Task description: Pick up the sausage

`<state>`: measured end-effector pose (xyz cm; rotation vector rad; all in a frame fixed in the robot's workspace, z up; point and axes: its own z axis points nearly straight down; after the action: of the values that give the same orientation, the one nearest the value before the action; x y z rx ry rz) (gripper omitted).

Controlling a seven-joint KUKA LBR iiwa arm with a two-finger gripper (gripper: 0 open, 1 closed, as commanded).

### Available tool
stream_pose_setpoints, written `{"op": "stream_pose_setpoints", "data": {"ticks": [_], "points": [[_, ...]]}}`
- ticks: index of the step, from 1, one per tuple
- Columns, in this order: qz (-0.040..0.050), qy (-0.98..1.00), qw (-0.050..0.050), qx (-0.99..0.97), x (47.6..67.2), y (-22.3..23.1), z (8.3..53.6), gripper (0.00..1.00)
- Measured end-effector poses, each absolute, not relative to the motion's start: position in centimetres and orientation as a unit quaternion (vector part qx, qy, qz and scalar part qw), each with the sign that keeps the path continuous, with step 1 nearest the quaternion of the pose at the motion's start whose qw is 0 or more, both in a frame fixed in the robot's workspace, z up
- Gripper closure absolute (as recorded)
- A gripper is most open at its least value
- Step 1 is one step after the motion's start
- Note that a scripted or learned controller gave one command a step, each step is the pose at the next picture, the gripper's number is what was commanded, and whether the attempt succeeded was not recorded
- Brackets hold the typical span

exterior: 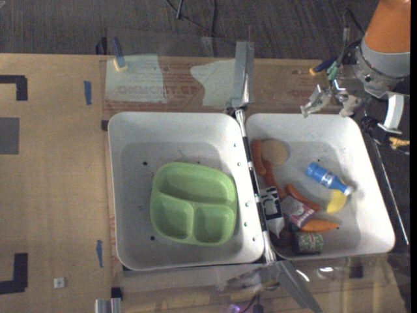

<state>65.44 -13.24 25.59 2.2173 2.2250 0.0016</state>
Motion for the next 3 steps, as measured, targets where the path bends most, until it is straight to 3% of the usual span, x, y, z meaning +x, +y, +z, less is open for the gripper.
{"op": "stream_pose_setpoints", "data": {"ticks": [1, 2, 3], "points": [[0.0002, 0.746, 0.0, 0.666, 59.6, -9.9, 14.8, 0.0], [0.0021, 0.755, 0.001, 0.656, 52.7, -10.0, 8.7, 0.0], [0.0035, 0.753, 0.004, 0.658, 52.8, -10.3, 9.7, 1.0]]}}
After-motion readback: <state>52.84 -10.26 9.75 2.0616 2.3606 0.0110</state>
